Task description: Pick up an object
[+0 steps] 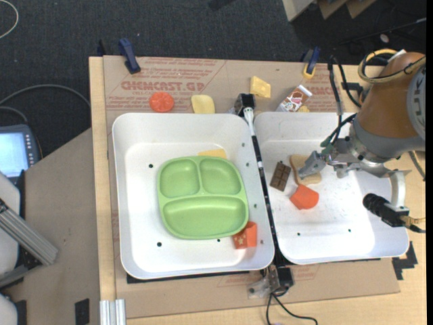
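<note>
I am over a big brown board [203, 73] that holds two white bins side by side. The left bin [135, 141] has a green plate [201, 197] with three parts in it. A small orange block [246, 236] sits just beside the plate's lower right corner, and a pale yellow piece [212, 154] peeks out at the plate's top edge.

My arm [389, 110] comes in from the right, over the right bin [352, 239]. My gripper [316, 166] is low in that bin, near its upper left part. I cannot tell if it is spread or pressed together. It is right over a tan piece [308, 176], and I cannot tell if it is touching it.

An orange-red lump [304, 198] lies just below the tan piece. A small brown bar [280, 176] lies to its left, near the bin's wall.

Above the bins, on the board, are a red round thing [162, 101], a yellow lump [202, 103], a yellow wedge [260, 87] and a small red and white box [293, 100].
</note>
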You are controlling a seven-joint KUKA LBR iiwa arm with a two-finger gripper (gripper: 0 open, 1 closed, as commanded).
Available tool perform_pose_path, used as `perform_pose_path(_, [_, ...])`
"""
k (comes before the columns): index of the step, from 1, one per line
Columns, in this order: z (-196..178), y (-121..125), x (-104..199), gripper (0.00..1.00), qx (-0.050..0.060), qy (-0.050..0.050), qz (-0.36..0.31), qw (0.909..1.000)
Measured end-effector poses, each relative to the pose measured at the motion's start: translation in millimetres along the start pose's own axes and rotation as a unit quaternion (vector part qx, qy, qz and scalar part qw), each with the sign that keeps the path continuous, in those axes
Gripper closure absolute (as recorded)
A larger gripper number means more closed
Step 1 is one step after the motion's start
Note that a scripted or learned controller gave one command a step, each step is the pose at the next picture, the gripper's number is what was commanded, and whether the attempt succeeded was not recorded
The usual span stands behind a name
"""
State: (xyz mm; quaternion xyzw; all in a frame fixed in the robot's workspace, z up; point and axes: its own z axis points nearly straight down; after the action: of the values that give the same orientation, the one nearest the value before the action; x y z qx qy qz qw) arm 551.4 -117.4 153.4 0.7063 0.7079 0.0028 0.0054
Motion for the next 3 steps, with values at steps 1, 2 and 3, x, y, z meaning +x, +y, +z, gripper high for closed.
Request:
perform_pose_path(1, [63.8, -36.7, 3.1, 0.00, 0.010, 0.003, 0.002, 0.9999])
perform_pose_path(2, [69.1, -3.4, 25.9, 0.00, 0.004, 0.001, -0.001, 1.0000])
perform_pose_path(3, [68.6, -36.8, 19.0, 0.00, 0.008, 0.003, 0.002, 1.0000])
